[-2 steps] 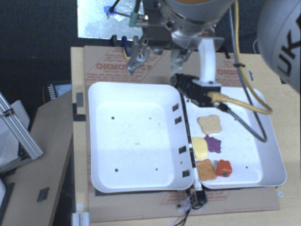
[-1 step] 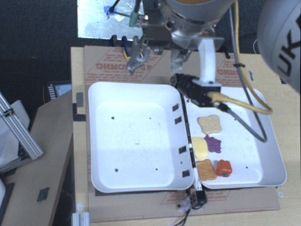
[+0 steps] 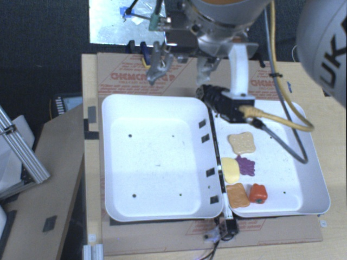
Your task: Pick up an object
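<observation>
Jaws (image 3: 181,64) gape with nothing between them above the bins' (image 3: 157,104) far rim, arm cut off.

Five small toy foods lie close together in the right white bin (image 3: 303,161), near the wall it shares with the other bin. A flat tan slice of toy bread (image 3: 242,142) lies farthest back. In front of it sit a pale yellow rounded piece (image 3: 230,170) and a purple bunch of toy grapes (image 3: 246,166), side by side. Nearest the front lie an orange-brown flat piece (image 3: 237,195) and a small red-orange toy pepper (image 3: 258,193).
</observation>
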Motion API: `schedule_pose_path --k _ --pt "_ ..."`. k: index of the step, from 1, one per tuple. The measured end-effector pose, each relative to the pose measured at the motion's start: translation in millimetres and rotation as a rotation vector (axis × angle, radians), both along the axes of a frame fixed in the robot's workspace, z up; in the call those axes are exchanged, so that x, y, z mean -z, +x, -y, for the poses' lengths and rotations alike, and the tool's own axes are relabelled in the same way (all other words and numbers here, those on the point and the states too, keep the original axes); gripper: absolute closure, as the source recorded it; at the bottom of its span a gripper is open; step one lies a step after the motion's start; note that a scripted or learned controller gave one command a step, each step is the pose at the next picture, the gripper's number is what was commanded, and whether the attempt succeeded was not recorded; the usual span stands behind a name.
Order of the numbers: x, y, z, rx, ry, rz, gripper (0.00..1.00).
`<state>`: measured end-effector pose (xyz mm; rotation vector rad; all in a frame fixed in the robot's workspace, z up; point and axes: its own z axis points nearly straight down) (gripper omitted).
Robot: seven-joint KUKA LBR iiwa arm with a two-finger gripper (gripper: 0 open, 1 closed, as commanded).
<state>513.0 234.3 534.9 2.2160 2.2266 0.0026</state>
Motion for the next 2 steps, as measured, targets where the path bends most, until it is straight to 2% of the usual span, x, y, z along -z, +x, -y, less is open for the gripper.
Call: schedule_pose_path --k 2 --pt "0.0 0.0 0.0 0.000 0.000 0.000 0.00"
